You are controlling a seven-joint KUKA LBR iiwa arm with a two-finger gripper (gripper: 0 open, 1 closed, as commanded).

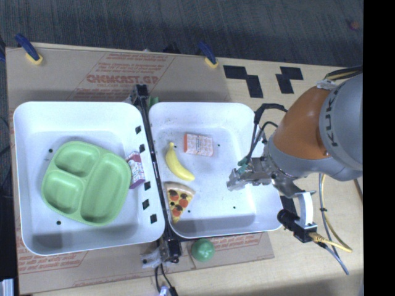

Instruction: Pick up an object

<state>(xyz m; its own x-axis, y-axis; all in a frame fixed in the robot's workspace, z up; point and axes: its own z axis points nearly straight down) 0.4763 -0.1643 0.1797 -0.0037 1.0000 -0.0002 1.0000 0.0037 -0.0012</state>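
The right bin (203,227) holds a yellow banana (177,163), an orange and white carton (199,144) and a pizza slice toy (178,200). My gripper (239,179) hangs over the right side of that bin, well to the right of the banana and apart from every object. Nothing shows between its tips. The arm's grey body and orange band (302,131) cover the bin's right rim.
The left bin (31,119) holds a green divided plate (85,181) and a small purple and white packet (136,168) against its right wall. A green ball (202,250) lies on the cardboard in front of the right bin. Blue clamps (29,49) hold the cardboard's back edge.
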